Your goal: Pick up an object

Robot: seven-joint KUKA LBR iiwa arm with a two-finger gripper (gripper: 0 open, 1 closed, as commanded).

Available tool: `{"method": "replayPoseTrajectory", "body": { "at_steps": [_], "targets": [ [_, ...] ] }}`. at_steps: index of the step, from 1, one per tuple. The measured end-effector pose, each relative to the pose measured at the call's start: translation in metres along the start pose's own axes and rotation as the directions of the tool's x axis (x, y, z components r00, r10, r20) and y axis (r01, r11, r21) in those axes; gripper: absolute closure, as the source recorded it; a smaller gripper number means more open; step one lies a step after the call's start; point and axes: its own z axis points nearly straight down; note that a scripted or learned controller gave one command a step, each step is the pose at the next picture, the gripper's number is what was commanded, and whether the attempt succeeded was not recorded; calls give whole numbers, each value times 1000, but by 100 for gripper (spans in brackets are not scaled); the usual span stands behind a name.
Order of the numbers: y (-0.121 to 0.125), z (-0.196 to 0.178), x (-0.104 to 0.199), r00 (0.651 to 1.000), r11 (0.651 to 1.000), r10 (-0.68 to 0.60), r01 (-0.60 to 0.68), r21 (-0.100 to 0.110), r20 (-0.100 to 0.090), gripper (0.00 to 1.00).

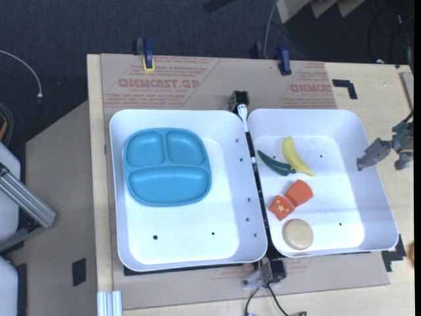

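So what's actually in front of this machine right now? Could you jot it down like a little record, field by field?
left bin: holds a blue divided plate
right bin: holds four small items
yellow banana: upper middle of the right bin, touching the green pepper on its left
orange-red block: below the banana
round beige item: near the bin's front edge
gripper: at the right bin's right rim, with nothing between its fingers
objects picked up: none yet
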Motion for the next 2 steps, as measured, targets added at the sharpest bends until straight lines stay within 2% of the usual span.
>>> {"method": "replayPoseTrajectory", "body": {
  "at_steps": [1,2],
  "targets": [
    [2,-5,1,1000,1000,-4,4,-11,3,0],
    [4,39,7,1000,1000,-4,4,-5,0,0]
  ]
}}
